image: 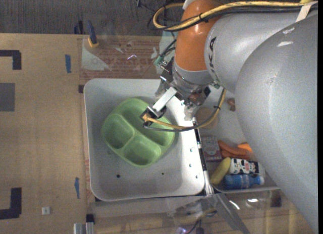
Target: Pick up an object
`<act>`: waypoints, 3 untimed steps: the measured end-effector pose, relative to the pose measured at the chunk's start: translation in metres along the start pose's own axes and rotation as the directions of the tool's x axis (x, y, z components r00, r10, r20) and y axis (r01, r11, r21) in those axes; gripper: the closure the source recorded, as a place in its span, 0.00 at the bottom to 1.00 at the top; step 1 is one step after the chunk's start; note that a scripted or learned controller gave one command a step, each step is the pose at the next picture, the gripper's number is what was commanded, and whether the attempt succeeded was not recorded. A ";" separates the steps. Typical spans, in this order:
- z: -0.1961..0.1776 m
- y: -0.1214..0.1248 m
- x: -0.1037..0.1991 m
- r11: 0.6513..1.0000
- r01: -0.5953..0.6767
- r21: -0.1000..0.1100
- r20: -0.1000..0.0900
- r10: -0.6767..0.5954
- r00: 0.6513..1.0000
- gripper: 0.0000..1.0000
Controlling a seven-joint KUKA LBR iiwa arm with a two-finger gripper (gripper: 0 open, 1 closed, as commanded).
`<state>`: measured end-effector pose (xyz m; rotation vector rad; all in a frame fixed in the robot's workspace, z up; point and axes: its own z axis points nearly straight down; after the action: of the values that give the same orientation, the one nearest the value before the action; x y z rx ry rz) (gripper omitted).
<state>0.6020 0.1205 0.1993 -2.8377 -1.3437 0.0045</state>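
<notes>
A green divided plate (pixel 132 133) with three compartments lies tilted in the left white bin (pixel 103 177). My gripper (pixel 195 102) hangs below the orange-banded wrist, over the wall between the two bins and just right of the plate's upper right rim. The wrist and arm hide most of it. In the right bin, below the arm, lie an orange carrot-like piece (pixel 235 150), a yellow banana (pixel 220 171), a blue bottle (pixel 245 181) and a white item with black marks (pixel 245 166). I see nothing held by the gripper.
The big grey arm covers most of the right bin (pixel 242 191). A reddish-brown packet (pixel 211 148) lies by the divider. Bare white floor shows in the left bin below and left of the plate. The wooden bench (pixel 40 127) spreads to the left.
</notes>
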 end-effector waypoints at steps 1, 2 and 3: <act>0.101 -0.021 -0.023 0.976 0.219 0.001 -0.024 -0.219 0.975 0.00; 0.099 -0.018 -0.033 0.978 0.211 0.008 -0.002 -0.211 0.978 1.00; 0.091 -0.022 -0.023 0.975 0.222 0.001 -0.018 -0.222 0.975 0.00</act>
<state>0.5704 0.1164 0.1081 -2.6610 -1.6466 -0.0196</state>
